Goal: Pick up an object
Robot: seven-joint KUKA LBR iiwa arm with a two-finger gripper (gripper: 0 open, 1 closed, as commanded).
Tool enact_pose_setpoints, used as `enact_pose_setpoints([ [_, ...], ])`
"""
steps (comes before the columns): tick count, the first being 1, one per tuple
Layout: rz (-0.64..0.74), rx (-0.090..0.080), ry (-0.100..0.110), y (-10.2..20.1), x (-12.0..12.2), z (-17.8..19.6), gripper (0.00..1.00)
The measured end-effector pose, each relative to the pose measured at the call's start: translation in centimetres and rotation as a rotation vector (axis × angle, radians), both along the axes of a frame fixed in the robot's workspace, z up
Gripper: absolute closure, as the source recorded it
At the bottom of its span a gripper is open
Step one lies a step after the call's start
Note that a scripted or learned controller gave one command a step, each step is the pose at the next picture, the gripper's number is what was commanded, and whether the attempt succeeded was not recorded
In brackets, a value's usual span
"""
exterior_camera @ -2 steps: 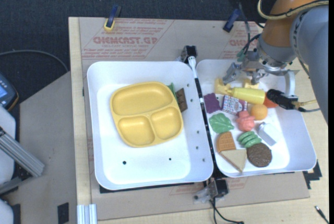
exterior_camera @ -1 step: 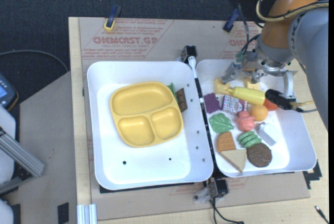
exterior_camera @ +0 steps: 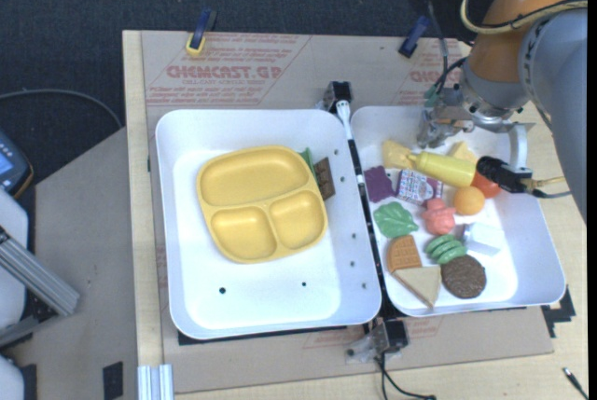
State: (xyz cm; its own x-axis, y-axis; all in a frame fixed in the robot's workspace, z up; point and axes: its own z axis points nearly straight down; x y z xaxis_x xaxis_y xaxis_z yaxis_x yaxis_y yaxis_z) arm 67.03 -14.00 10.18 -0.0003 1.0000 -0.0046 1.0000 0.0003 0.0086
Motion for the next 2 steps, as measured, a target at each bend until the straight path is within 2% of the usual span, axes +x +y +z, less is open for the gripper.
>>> enact_pose_setpoints([
  [2, 0.000, 0.002, -0.001, -0.6, 0.7, 11.9, 1.00],
])
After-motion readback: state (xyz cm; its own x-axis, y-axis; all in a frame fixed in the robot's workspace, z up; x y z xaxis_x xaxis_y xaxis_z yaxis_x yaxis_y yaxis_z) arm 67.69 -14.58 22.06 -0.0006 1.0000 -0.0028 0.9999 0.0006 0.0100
